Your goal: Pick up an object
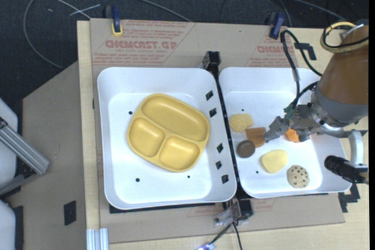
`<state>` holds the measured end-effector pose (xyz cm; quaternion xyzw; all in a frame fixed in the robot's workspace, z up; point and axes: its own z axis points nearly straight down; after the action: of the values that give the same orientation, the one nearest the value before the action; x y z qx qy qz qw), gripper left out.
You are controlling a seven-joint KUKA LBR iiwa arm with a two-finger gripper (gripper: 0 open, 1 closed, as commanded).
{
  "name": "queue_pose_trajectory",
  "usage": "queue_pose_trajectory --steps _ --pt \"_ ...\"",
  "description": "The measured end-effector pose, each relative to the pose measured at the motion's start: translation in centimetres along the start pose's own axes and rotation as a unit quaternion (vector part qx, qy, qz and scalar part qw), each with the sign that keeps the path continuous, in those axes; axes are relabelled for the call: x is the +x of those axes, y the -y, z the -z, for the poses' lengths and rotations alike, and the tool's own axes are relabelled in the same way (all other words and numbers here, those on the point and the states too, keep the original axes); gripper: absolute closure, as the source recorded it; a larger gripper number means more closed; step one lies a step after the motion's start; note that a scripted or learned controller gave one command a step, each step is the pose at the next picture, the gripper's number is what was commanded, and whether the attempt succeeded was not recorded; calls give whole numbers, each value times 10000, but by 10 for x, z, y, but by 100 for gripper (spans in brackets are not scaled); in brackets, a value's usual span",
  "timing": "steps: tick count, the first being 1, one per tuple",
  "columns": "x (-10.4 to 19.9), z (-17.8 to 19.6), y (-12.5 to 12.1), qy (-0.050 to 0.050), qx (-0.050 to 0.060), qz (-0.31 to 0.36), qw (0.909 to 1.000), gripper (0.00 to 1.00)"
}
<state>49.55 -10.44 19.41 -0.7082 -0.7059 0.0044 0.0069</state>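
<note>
Five small food pieces clustered in the right bin [258, 82], probably loose there for easy picking: pale round [240, 122], brown block [255, 136], dark disc [245, 149], yellow lump [273, 160], cookie [298, 175]. Gripper [280, 127] low just beside the brown block, an orange piece [292, 136] close behind; fingers' state impossible to tell, nothing visibly held. Yellow divided plate [169, 132] alone in the left bin [117, 126], well apart.

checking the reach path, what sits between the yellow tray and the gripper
In the camera view, between the yellow tray and the gripper: the bins' divider, a pale round cookie and a brown block.
</note>
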Motion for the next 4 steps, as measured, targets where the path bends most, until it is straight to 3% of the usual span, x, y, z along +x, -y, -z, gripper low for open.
queue_pose_trajectory --steps 1,3,4 --pt "0 6 -3 9 -70 17 10000 0" --pt "-5 -107 -4 2 -48 14 10000 0" --pt "-5 -94 -5 6 -76 11 10000 100"
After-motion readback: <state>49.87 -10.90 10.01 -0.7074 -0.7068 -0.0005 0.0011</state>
